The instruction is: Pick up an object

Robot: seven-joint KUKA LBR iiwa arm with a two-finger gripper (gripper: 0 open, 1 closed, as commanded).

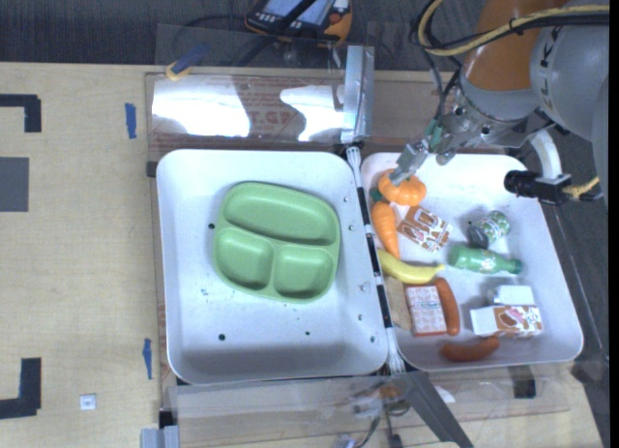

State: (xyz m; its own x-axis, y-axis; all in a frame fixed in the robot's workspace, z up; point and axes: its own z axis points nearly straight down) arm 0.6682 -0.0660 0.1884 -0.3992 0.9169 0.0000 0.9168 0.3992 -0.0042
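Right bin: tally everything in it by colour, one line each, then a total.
Orange: 2, the pumpkin and carrot.
Yellow: 1, the banana.
Green: 2, the bottle and can.
Red-brown: 2 sausages.
Printed cartons: 3.
White: 1 block.
Total: 11.
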